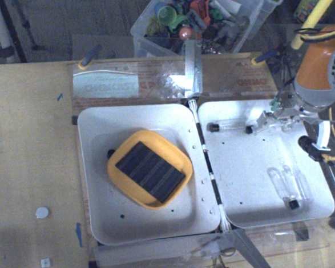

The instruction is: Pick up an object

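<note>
Clear plastic tube (231, 125) lies near the upper edge of the right bin (256, 170), gripper (280, 116) just beside its right end, can't tell its finger state, so I'd center over the tube first.

So the left white bin (96, 181) has a chunky yellow square thing with a dark ribbed top (150, 168) sitting mid-bin, turned at an angle. Right of it, the other white bin (245, 176) holds clear plastic tubes with black caps (288, 186), and the gripper (266, 119) hovers over its top-right corner.
</note>
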You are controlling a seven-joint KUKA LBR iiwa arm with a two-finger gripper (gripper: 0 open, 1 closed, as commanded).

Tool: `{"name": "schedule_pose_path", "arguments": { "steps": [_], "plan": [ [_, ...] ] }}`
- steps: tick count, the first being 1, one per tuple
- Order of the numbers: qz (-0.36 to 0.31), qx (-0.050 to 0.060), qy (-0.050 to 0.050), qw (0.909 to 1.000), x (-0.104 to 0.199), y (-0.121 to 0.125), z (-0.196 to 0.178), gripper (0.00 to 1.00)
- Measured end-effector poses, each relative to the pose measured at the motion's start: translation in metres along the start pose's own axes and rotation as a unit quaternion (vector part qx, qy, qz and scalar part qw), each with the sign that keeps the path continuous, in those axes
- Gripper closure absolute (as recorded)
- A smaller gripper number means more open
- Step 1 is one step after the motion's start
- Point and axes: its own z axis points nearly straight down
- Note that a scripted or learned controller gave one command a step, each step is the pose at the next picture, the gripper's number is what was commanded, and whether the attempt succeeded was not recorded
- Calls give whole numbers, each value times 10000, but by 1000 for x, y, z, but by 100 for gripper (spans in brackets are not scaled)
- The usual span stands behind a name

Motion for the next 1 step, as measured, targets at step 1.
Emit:
{"name": "schedule_pose_path", "arguments": {
  "steps": [1],
  "plan": [
    [-173, 122, -12, 9998, 21, 23, 19, 0]
  ]
}}
